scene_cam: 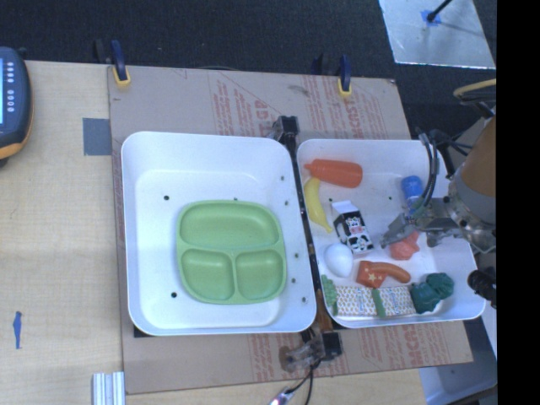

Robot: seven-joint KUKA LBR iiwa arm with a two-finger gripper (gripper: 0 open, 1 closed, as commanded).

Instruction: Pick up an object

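Camera view is showing a small red piece (406, 246) lying near the right bin's (384, 149) right wall, with the gripper (411, 226) hovering over it; whether its claw is open or closed I cannot tell. Just beside it an orange-red toy (382, 272) and a green lump (433, 291) are crowding the bin's near-right corner. I judge the descent is needing a straight, centred drop, avoiding those neighbours.

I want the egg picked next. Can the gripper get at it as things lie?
Probably yes. The egg lies uncovered in the right bin, and the gripper hovers close by, though the toy car crowds it.
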